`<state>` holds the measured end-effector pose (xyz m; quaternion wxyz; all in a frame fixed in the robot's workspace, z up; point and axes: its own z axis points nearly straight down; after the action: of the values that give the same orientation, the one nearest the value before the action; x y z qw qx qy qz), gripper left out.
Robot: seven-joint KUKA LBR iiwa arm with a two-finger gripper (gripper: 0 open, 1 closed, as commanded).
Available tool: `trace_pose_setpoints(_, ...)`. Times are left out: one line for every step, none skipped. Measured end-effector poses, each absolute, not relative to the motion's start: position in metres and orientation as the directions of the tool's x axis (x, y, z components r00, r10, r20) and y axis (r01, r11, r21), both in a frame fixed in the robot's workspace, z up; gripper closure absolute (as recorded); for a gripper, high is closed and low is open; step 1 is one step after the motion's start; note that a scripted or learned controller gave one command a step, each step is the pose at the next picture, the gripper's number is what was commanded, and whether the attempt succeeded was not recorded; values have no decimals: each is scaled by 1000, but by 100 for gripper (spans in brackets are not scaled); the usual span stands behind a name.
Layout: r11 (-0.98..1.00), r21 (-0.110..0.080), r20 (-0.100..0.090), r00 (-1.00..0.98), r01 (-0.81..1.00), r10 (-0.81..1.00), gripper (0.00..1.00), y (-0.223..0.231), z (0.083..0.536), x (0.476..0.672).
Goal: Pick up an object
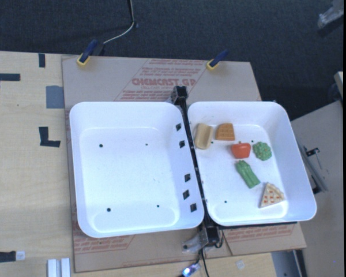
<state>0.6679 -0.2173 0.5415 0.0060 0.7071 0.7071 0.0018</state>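
Observation:
Several toy food pieces lie in the right bin (288, 154). A tan bread piece (203, 135) rests against the divider side, and beside it lies an orange waffle square (225, 132). A red pepper (240, 150) touches a green broccoli floret (262, 151). Below them lie a green pickle (247, 173) and a tan waffle wedge (271, 195) close to the front wall.
The left bin (81, 154) sits beside the right one on a cardboard sheet (155, 79) held by two clamps. A black cable (127, 16) runs across the dark floor at the back. A blurred grey part (330, 16) shows at the top right corner.

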Motion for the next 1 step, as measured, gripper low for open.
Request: trace_pose_setpoints(4, 3, 0, -4, 1000, 1000, 0, -166, 537, 608)
